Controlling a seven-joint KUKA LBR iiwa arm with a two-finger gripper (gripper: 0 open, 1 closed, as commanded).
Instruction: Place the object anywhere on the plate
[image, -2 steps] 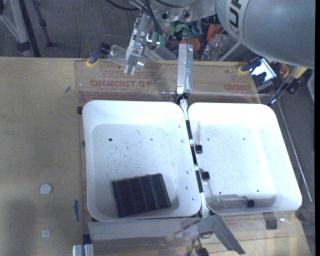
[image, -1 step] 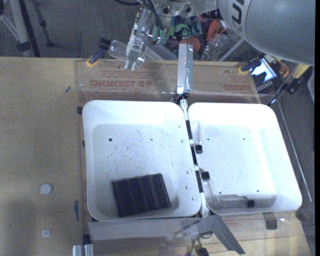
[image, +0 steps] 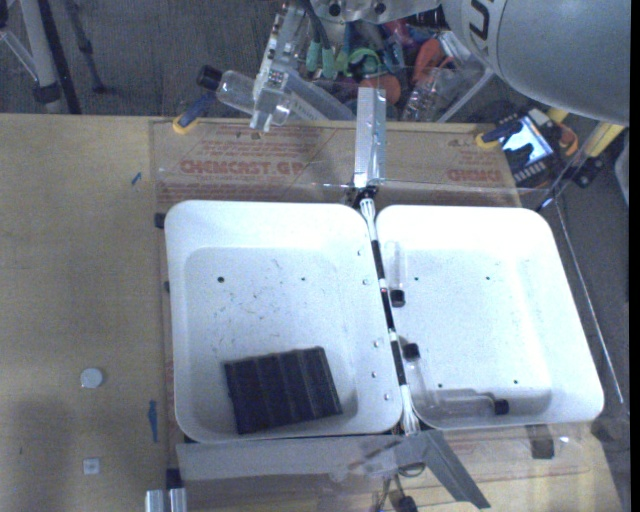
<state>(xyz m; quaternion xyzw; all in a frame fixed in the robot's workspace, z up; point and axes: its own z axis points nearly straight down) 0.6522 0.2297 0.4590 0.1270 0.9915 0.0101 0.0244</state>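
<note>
A black ribbed rectangular plate (image: 280, 388) lies flat in the near part of the left white bin (image: 190, 300). In the near corner of the right white bin (image: 560, 300), against the front wall, lies a clear tube-like object with a black end (image: 468, 403). The grey arm (image: 560, 40) is raised at the top right, above and behind the bins. My gripper (image: 265, 95) hangs beyond the far edge of the left bin, over the cardboard, well away from both the plate and the clear object. Nothing shows between its tips.
A metal post (image: 370, 140) stands upright at the far end of the divider between the bins. Two small black clips (image: 397, 297) sit along that divider. Cables and clutter crowd the back edge. The wooden bench (image: 70, 250) stretches off to the left.
</note>
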